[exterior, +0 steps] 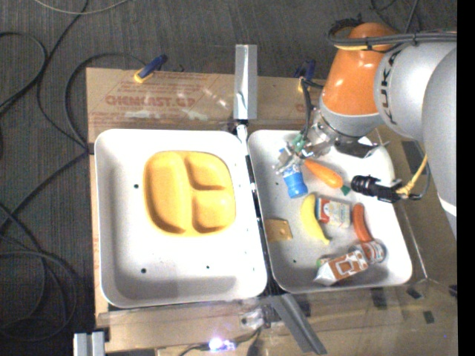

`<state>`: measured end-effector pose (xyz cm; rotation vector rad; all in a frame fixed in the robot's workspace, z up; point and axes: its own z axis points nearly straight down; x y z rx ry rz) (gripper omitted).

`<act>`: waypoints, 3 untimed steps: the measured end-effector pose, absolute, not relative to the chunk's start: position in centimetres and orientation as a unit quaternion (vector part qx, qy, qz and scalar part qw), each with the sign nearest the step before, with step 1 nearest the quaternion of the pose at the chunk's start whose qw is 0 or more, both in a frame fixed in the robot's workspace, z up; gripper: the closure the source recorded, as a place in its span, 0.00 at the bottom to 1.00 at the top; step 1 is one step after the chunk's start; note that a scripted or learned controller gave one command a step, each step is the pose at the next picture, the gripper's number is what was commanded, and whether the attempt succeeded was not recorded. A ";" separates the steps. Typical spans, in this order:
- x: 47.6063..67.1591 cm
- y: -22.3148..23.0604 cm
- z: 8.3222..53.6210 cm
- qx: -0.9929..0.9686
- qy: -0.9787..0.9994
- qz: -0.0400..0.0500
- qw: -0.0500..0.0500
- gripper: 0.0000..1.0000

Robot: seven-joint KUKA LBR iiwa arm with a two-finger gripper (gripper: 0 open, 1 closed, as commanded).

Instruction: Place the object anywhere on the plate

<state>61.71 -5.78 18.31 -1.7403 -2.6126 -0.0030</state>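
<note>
A yellow plate (190, 191) with three compartments lies in the left bin (119, 273). My gripper (292, 156) hangs low over the upper left part of the right bin (401, 273), with the orange-banded wrist behind it. Its tip is just above a small blue bottle (295, 183) and beside an orange carrot (324, 173). Whether it touches the bottle is unclear from this angle.
The right bin also holds a yellow banana (312, 221), a small labelled can (335, 211), a red sausage (360, 222), a tipped carton (343, 265) and a tan cracker (279, 231). A black cable plug (369, 186) juts over the bin's right side.
</note>
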 end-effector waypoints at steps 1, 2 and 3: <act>63.6 3.1 18.7 -0.522 -0.853 0.001 0.001 1.00; 62.9 9.5 18.3 -0.512 -0.859 0.001 0.001 1.00; 62.9 9.5 18.3 -0.512 -0.859 0.001 0.001 0.00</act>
